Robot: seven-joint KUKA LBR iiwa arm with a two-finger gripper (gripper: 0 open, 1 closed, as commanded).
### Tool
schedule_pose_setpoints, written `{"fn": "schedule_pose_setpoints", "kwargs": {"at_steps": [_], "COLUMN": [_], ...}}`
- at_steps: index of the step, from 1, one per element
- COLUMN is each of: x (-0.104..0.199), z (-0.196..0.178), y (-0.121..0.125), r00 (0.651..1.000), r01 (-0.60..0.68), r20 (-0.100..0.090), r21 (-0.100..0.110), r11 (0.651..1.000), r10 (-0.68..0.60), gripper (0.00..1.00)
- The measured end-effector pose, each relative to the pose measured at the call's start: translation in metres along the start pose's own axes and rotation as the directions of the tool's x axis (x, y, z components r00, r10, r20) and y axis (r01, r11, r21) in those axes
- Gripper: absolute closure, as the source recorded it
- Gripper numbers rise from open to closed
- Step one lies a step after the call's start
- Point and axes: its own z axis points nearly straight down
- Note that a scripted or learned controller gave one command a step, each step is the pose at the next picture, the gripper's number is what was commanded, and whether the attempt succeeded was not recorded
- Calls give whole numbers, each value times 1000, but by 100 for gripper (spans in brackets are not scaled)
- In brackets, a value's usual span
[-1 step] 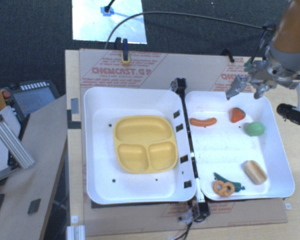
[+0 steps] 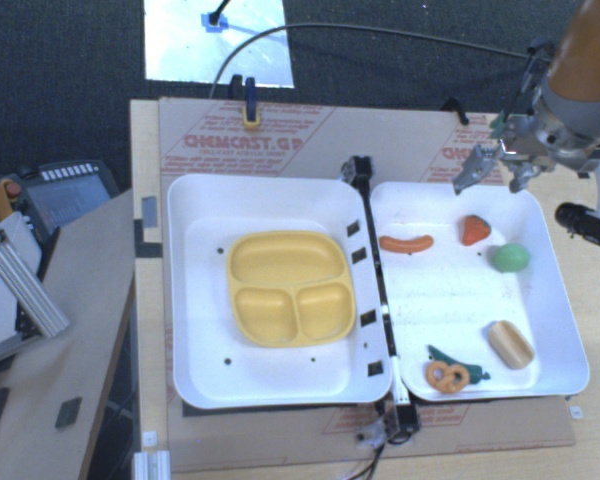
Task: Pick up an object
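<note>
The end effector (image 2: 498,166) hangs above the far rim of the right bin (image 2: 555,298), its two fingers spread and nothing between them; the grey arm (image 2: 580,58) with its orange band rises out toward the right. Nearest beneath it lies a small red piece, strawberry-like (image 2: 475,230), and just beside that a green ball (image 2: 511,258); a thin orange sausage (image 2: 407,243) rests near the bin's left wall; a tan bread roll (image 2: 511,344) and a pretzel on a green scrap (image 2: 449,374) sit at the near side. All look like light plastic play food, stiff and rather slick; the ball would likely roll from a pinch, so the red piece, taken across its narrow width, seems the easier hold. The left bin (image 2: 195,268) carries a yellow divided tray (image 2: 285,288); both bins stand on the worktop (image 2: 380,133).
</note>
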Motion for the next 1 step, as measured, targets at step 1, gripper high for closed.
{"fn": "schedule_pose_setpoints", "kwargs": {"at_steps": [1], "x": [5], "z": [49], "y": [8], "r00": [1000], "r01": [3], "r20": [0], "r21": [4], "r11": [1000], "r10": [-3], "gripper": [0]}}
